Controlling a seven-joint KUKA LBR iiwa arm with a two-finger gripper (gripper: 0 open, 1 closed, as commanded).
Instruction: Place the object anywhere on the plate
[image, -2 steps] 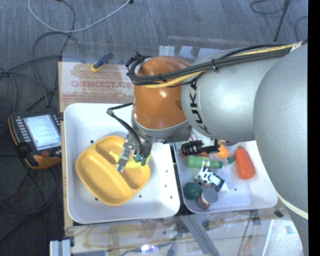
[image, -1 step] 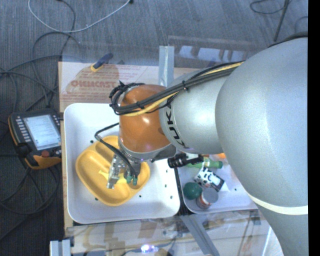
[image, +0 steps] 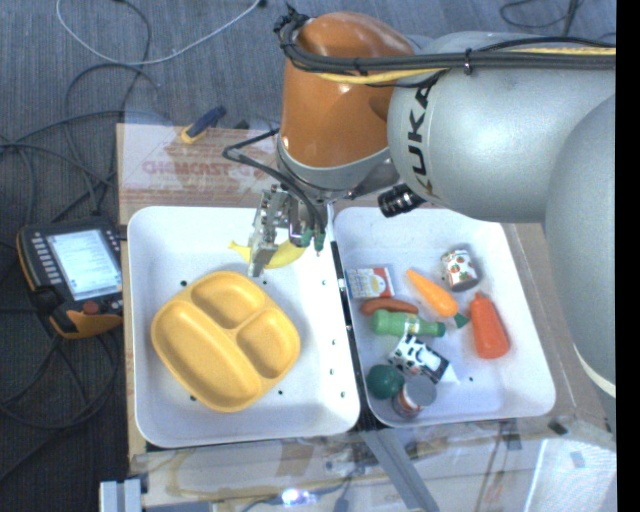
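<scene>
Hand (image: 268, 250) just over banana (image: 283, 254), beside plate (image: 226, 340).

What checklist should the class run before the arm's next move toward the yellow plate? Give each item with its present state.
1. Plate lies in the left bin, top bare: ok.
2. Hand is above the left bin, beside the plate's far edge: ok.
3. Yellow object sits under the hand: ok.
4. Object truly held between the fingers: cannot tell.
5. Object on the plate: not ok, it is off the rim.
</scene>
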